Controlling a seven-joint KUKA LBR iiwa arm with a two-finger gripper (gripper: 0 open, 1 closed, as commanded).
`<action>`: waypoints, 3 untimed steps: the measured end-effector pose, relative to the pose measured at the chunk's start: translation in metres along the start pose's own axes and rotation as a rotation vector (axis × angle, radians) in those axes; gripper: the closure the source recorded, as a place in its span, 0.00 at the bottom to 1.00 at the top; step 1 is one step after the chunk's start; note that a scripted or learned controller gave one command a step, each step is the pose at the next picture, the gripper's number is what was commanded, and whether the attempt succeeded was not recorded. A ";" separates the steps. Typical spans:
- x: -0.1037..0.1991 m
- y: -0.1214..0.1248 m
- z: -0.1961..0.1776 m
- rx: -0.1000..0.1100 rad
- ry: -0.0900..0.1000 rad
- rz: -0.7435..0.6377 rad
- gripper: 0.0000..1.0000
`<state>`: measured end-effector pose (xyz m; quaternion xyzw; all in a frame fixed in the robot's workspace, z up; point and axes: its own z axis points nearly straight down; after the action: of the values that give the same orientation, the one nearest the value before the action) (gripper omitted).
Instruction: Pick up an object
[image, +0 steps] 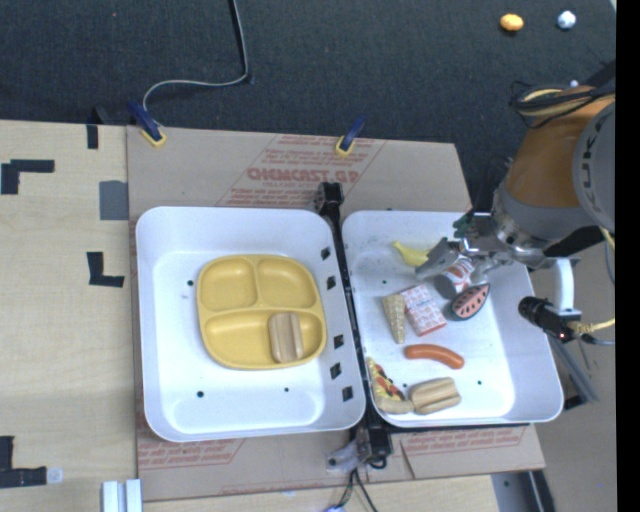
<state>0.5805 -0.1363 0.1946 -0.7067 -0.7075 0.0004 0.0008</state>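
the tool (452, 262) hangs low over the right bin (520, 385), just beside a watermelon slice (470, 300) and a small red-and-white packet (424, 310). nearer lie a sausage (434, 354) and a hot dog bun (434, 395). the left bin (170, 300) holds a yellow divided tray (240, 300) with 1 bun (286, 336).

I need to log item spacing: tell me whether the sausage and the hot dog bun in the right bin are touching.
Apart. The camera view shows a strip of white bin floor between the sausage and the hot dog bun below it.
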 end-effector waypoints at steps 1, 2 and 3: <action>0.014 0.057 0.108 -0.007 -0.002 -0.001 0.00; 0.014 0.057 0.098 -0.007 -0.004 -0.001 1.00; 0.014 0.057 0.098 -0.007 -0.004 -0.001 0.00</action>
<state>0.6372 -0.1226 0.0966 -0.7064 -0.7079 -0.0009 -0.0032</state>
